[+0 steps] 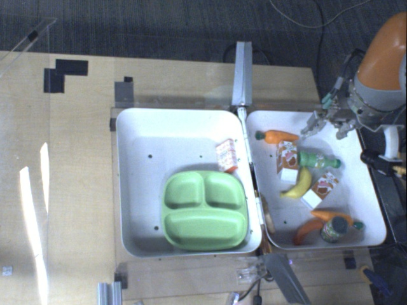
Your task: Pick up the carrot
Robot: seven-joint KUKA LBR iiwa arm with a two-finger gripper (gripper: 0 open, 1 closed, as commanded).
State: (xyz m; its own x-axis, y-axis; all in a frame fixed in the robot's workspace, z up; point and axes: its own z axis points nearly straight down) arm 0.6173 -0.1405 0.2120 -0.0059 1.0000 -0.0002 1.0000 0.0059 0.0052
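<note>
The carrot lies in the right bin, near its far left corner (green top pointing left). The tool hangs open over the far edge, holding nothing, near the carrot.

No text readable, printed red-and-white cartons too small to read, label on green bottle blurred, no numbers or signs legible

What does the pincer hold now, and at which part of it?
Nothing. The pincer hovers open over the right bin, apart from the carrot.
</note>
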